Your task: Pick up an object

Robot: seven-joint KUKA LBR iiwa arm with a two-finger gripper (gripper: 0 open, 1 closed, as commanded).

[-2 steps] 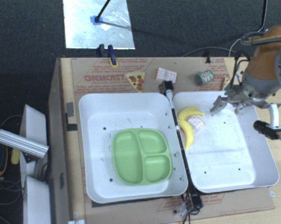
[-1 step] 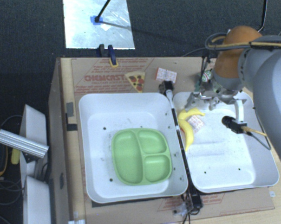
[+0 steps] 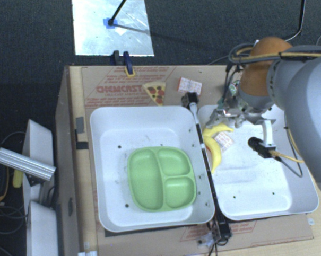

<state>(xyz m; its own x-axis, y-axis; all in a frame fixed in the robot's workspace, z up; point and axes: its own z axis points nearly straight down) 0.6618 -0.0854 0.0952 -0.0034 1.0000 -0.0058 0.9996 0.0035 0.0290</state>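
While the grey arm (image 3: pixel 302 92) reaches over the right bin (image 3: pixel 270 199), its gripper (image 3: pixel 230 115) hangs just above the banana (image 3: pixel 214 149) by that bin's left wall; how the gripper is set cannot be told. Well to the gripper's left, in the left bin (image 3: pixel 106 153), lies a green divided plate (image 3: pixel 161 179).

The big grey arm (image 3: pixel 302 87) with its orange band (image 3: pixel 264 67) is reaching in from the right, bending down at the far right, and its gripper (image 3: pixel 226 112) is pointing low toward the left.
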